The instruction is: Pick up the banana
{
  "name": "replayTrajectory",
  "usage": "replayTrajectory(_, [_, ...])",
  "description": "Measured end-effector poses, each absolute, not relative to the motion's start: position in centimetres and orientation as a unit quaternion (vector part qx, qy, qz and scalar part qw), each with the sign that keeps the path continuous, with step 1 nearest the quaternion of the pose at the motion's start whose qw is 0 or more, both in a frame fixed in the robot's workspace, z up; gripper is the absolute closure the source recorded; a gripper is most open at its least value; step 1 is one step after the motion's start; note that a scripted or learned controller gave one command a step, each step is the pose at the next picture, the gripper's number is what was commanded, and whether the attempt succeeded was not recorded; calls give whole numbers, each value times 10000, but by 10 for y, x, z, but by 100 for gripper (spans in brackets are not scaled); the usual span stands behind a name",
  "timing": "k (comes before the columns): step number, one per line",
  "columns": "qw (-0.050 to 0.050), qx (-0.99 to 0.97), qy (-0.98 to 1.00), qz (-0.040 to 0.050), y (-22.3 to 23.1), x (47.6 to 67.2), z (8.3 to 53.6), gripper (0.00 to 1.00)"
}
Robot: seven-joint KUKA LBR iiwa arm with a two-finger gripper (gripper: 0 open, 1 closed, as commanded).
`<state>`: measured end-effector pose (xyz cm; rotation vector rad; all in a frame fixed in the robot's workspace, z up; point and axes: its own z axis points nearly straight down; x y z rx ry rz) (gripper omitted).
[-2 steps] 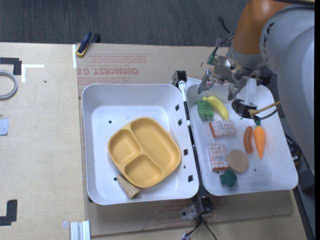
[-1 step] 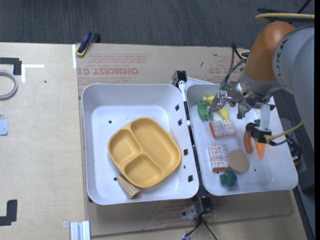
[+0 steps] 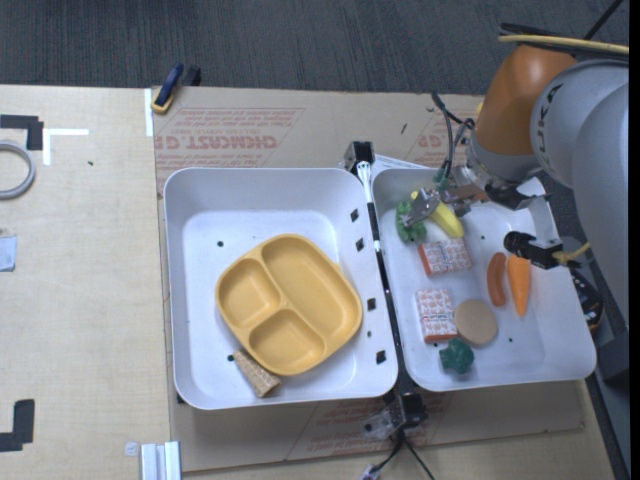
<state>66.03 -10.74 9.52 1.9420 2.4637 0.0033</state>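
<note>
The arm [image 3: 560, 98] reaches in from the right, with the gripper [image 3: 440, 200] low over the back of the right bin [image 3: 560, 358]. The banana [image 3: 446, 220] lies there on the bin floor, just beside a green toy [image 3: 410, 220] and right at the gripper's tip. From here I cannot tell how wide the claw stands or whether it has any hold on the fruit. My guess is the reach is done and the grasp and lift are left. The carrot [image 3: 518, 283], two wafers [image 3: 445, 257] and a round biscuit [image 3: 476, 323] lie nearer the front; the yellow tray [image 3: 288, 303] sits in the left bin [image 3: 200, 268]
</note>
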Motion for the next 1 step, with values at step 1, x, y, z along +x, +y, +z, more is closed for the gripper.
replayTrajectory(1, [35, 6197, 7848, 32, -107, 662, 106, 100])
